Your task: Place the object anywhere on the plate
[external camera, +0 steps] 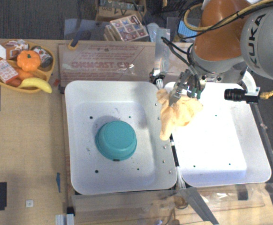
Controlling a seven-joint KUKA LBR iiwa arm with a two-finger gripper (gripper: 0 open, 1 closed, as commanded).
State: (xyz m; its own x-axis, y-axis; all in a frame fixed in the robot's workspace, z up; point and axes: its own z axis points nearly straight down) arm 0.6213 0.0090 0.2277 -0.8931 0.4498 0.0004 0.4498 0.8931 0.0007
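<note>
A teal round plate (116,140) lies in the middle of the left white bin (80,107). A pale yellow crumpled cloth (176,116) hangs over the divide between the two bins, up and to the right of the plate. Its top is bunched between the fingers of my gripper (178,96), which is shut on it. The cloth's lower tip droops onto the left bin's right rim. The grey arm with its orange band (221,18) reaches in from the upper right.
The right white bin (221,144) lies under the arm. A flat cardboard sheet (106,60) sits behind the left bin. A yellow bowl of toy food (21,67) stands at the far left of the bench. Boxes and cables clutter the back.
</note>
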